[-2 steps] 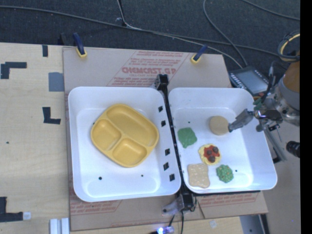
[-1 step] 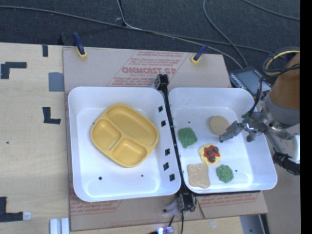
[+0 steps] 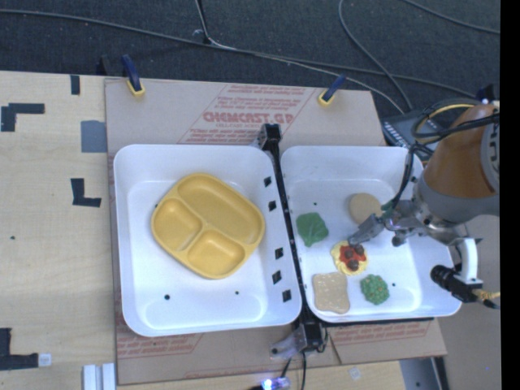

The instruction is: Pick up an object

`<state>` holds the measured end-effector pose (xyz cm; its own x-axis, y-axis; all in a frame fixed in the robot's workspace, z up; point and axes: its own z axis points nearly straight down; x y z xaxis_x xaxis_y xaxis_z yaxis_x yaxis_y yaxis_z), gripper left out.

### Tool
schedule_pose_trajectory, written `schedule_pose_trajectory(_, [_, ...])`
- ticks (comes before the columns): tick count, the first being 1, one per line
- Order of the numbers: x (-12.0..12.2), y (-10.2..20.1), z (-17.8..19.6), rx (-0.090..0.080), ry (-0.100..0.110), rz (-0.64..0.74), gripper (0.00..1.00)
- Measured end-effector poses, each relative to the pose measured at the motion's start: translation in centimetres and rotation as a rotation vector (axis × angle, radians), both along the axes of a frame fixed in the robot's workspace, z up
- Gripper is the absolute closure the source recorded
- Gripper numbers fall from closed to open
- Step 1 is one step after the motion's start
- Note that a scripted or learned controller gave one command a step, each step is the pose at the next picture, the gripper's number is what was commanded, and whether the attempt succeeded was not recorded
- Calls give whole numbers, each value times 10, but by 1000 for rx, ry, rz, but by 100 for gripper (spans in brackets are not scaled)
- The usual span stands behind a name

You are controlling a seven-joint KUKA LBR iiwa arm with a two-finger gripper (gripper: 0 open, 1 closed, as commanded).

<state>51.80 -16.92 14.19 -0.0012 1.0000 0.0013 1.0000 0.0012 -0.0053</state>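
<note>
Claw (image 3: 357, 238) low in right bin (image 3: 406, 162), finger state unreadable, poised just above the yellow-and-red toy food piece (image 3: 350, 258); best descend centred, clear of green leafy piece (image 3: 312, 227) beside.

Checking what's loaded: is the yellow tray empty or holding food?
Empty: the tray's three compartments show bare yellow.

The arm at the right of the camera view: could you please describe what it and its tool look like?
The arm has a rounded orange band above a grey wrist section. Below that sits a cluster of grey and silvery metal parts, from which the dark, slender tool extends. A thin dark cable loops along the orange section, and a white bracket with a black cylindrical part hangs at the lower right.
</note>
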Motion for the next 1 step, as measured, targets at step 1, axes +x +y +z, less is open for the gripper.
schedule_pose_trajectory(1, [0, 1, -53, 1, -1, -1, 0])
